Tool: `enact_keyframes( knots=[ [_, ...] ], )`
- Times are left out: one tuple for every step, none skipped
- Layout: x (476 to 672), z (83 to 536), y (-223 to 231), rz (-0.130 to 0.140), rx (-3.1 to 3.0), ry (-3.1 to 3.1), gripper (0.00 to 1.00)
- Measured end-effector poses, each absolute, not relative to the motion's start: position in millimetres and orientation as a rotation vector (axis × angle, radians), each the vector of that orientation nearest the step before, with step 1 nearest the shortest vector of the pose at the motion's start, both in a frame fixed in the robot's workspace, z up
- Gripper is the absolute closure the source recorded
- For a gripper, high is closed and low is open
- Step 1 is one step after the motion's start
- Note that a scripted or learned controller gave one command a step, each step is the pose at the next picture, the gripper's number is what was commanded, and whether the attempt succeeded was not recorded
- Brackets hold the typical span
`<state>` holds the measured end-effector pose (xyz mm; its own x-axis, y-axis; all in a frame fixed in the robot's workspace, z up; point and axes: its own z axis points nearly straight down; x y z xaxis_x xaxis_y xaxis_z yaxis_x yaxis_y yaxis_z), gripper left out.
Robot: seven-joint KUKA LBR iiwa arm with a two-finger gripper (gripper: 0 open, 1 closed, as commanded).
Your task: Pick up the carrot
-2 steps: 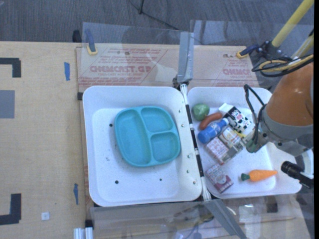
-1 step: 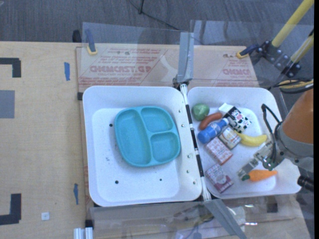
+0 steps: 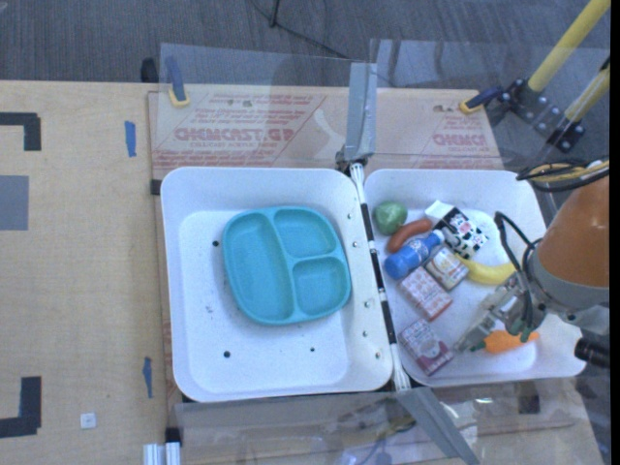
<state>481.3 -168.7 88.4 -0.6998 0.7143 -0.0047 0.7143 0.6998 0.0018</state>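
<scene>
The carrot [image 3: 506, 342], small and orange, lies in the right bin [image 3: 552, 361] near its front right corner. My gripper [image 3: 498, 320] hangs low right over it, reaching in from the right, and its metal parts cover the carrot's upper edge. I cannot make out whether the gripper touches the carrot. The arm's orange band [image 3: 581, 235] sits above and to the right of it.
The right bin also holds a green ball [image 3: 390, 215], a red-orange sausage-like piece [image 3: 411, 232], a blue bottle [image 3: 411, 256], a banana [image 3: 492, 272], a black-and-white toy [image 3: 463, 232] and small packets [image 3: 426, 344]. A teal divided plate [image 3: 287, 263] lies in the left bin [image 3: 194, 289].
</scene>
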Motion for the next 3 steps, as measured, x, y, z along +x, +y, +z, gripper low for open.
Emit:
enact_keyframes(
  knots=[
    [485.1,99.9,-170.1,0.001,1.211,2.876,1.00],
    [480.6,187.2,-153.2,0.001,1.325,2.845,1.00],
    [482.0,197.5,-153.8,0.002,1.323,2.839,1.00]
  ],
)
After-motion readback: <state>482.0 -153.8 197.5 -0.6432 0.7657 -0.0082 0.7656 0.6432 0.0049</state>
